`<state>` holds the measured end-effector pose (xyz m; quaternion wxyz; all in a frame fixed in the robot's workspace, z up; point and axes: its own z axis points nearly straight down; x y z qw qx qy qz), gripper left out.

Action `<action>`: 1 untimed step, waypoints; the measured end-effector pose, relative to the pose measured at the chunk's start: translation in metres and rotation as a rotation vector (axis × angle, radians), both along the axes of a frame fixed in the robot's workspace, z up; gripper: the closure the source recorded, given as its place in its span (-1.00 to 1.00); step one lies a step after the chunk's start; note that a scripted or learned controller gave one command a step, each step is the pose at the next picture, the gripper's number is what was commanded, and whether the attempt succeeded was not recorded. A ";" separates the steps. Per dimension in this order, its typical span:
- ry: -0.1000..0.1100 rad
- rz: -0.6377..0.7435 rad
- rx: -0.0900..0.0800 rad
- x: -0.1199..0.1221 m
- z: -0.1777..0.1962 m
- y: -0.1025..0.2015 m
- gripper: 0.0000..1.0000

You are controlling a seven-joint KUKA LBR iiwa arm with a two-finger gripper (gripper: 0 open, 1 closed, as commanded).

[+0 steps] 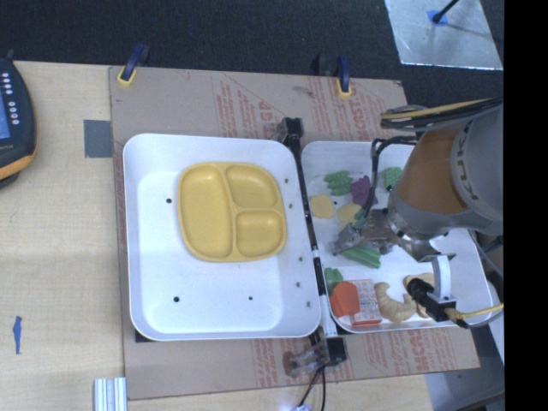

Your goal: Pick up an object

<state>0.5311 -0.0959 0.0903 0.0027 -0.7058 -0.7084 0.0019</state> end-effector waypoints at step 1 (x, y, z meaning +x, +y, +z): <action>0.000 0.000 0.000 0.000 0.012 -0.001 1.00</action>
